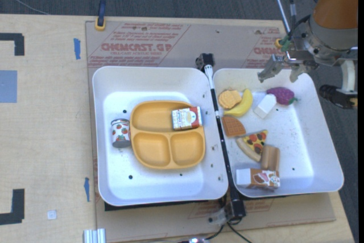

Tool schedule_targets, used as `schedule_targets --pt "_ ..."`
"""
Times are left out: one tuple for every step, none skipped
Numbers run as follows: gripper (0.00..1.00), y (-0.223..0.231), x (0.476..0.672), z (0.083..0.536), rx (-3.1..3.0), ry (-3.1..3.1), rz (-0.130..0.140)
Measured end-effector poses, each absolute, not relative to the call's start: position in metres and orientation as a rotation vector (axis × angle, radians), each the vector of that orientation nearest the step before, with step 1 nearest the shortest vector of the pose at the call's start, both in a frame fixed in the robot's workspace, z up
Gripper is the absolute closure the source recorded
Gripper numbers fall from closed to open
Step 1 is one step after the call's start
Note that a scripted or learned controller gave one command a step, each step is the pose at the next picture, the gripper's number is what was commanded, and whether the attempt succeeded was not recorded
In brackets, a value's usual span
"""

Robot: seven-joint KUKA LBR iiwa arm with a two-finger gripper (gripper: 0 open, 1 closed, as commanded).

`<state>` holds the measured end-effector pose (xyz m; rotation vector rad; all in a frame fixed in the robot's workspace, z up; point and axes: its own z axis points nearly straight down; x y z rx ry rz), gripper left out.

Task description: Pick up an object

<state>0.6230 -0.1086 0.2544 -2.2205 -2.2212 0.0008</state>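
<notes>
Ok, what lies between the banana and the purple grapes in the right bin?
In the camera view, a small white block lies between the banana and the purple grapes.

Left bin [108,179]: a yellow divided tray [168,135] is sat roughly in the middle, with a small carton [186,118] lying in its top compartment. A little can [120,133] with a red-spotted label is propped against the tray's left edge.

Right bin [324,156]: a purple grape bunch [281,95] is found near the top, a white block [264,106] just beside it. A banana [244,103] is curved next to a waffle-looking cookie [229,99]. Below those a brown toast slice [233,125], then a pizza slice [254,139], a hot dog [269,157], and a flat box [257,178] at the bottom.
</notes>
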Motion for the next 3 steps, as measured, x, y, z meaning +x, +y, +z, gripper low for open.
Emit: schedule_targets --pt "0.0 -0.116 0.556 0.106 -2.221 -2.218 0.002" --pt "0.0 -0.106 0.491 0.091 -2.236 -2.232 -0.019" --pt "1.0 -0.106 0.492 0.101 -2.24 -2.234 -0.022"
